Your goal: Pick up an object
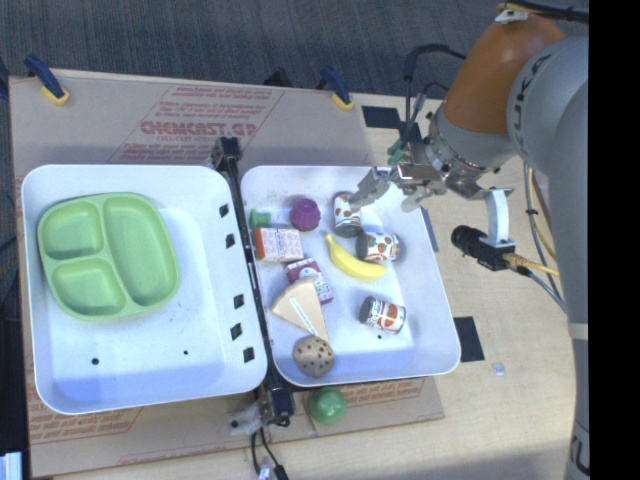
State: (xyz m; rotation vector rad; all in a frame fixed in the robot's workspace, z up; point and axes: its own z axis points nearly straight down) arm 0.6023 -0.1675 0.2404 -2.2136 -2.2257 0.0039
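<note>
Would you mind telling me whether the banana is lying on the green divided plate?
No, the banana lies in the right bin among the cans, while the green divided plate sits in the left bin.

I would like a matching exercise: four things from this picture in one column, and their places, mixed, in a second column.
Things:
1. green divided plate
2. banana
3. green ball
4. purple ball

Places:
A. on the cardboard, outside the bins
B. in the left bin
C. near the far edge of the right bin
D. middle of the right bin

Pairs: 1-B, 2-D, 3-A, 4-C
</note>
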